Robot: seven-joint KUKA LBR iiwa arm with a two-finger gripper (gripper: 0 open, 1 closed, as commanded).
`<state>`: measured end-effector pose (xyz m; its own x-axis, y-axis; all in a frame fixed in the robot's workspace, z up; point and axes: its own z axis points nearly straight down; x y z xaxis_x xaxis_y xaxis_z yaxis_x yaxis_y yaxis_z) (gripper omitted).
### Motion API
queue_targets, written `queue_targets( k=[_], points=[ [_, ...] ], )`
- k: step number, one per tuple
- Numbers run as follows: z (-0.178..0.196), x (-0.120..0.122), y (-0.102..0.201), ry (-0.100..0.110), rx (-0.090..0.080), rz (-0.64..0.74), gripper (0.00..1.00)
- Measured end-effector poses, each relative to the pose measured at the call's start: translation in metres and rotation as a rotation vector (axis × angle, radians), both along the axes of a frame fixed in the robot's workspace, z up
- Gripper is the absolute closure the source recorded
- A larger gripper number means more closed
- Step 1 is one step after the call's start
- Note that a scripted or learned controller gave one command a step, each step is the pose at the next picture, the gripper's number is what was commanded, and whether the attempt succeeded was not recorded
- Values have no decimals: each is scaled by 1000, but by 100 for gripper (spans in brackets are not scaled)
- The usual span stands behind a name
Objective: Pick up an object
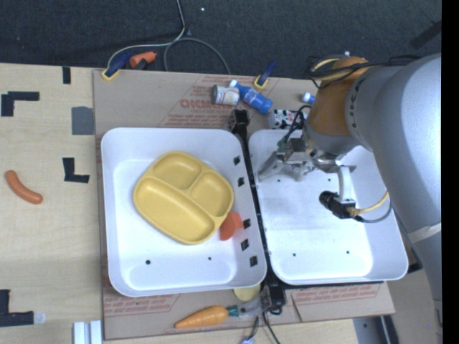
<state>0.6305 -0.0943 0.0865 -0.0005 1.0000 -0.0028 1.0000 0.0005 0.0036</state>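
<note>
We see the claw low in the right bin, can't tell if it's spread; yellow tray half hides an orange bit.

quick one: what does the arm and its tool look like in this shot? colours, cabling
The arm is bulky, rounded and light grey, with an orange band above the wrist. Black and yellowish cables loop beside it. The tool is small, bare grey metal with thin fingers, over the right bin.
</note>
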Motion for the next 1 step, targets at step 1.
queue_targets(
  k=[1],
  points=[
    [-1,39,-3,6,1,4,0]
  ],
)
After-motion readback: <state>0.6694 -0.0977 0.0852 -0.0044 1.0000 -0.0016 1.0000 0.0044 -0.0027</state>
